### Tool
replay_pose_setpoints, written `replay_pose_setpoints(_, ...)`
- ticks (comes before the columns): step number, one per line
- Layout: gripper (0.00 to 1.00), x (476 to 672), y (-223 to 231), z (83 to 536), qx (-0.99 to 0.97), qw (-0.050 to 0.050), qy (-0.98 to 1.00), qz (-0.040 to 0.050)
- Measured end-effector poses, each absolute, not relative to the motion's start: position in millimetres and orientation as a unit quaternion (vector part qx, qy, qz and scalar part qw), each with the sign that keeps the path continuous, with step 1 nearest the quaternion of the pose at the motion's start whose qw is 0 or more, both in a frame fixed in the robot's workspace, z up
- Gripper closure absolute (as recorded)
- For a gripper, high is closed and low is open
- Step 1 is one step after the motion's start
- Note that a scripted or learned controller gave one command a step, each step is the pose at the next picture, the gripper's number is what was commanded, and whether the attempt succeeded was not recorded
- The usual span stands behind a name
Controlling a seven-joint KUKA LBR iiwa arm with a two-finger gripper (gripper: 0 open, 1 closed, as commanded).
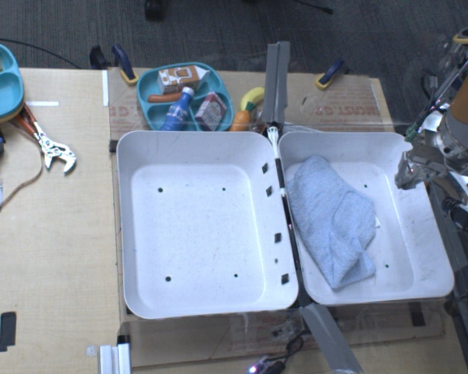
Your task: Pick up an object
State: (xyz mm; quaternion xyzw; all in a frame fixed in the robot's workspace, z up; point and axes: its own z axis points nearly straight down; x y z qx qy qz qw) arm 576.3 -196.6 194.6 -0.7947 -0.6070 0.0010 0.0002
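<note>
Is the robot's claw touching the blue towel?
Apart. The camera view shows bare white bin floor between the gripper at the right rim and the towel.

Teal tray (pixel 150 92), wrench (pixel 53 150), banana (pixel 252 97)

I see the left bin (pixel 199 224) with a bare floor, so there is open room over it. In the right bin (pixel 421 244) a crumpled grey-blue towel (pixel 334 220) covers the left and middle part; only a strip along its right wall is free. The grey divider post (pixel 277 80) stands between the bins at the far side.
</note>
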Motion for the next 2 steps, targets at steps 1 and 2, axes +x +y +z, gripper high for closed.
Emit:
replay_pose_setpoints(1,1.0,507.6,-152.7,101.0,-0.791,0.002,-0.612,0.0014)
replay_pose_setpoints(2,0.0,507.9,-153.2,101.5,-0.791,0.001,-0.612,0.0011)
